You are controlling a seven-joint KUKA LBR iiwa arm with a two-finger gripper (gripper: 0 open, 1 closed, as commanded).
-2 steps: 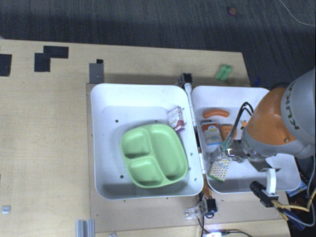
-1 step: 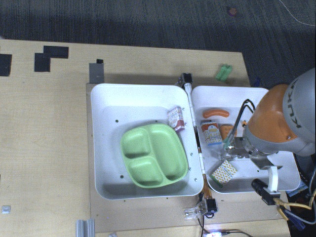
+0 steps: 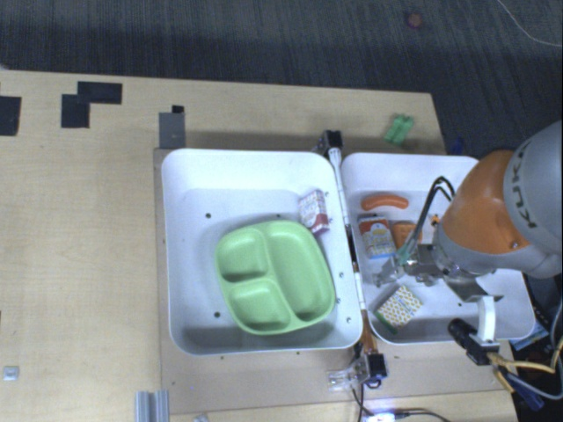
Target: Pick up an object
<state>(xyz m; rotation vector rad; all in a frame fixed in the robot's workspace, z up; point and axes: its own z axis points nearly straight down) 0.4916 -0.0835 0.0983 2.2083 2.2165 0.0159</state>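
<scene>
Wooden bench carries 2 white bins: the left bin holds a green divided plate and a small packet. The right bin holds a hot dog, a carton and a patterned packet. The gripper sits low between them; whether its fingers are spread or closed I cannot tell. Best to centre on 1 item before closing.

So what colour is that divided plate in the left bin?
Light green, seen plainly in the camera view: the divided plate in the left bin.
</scene>
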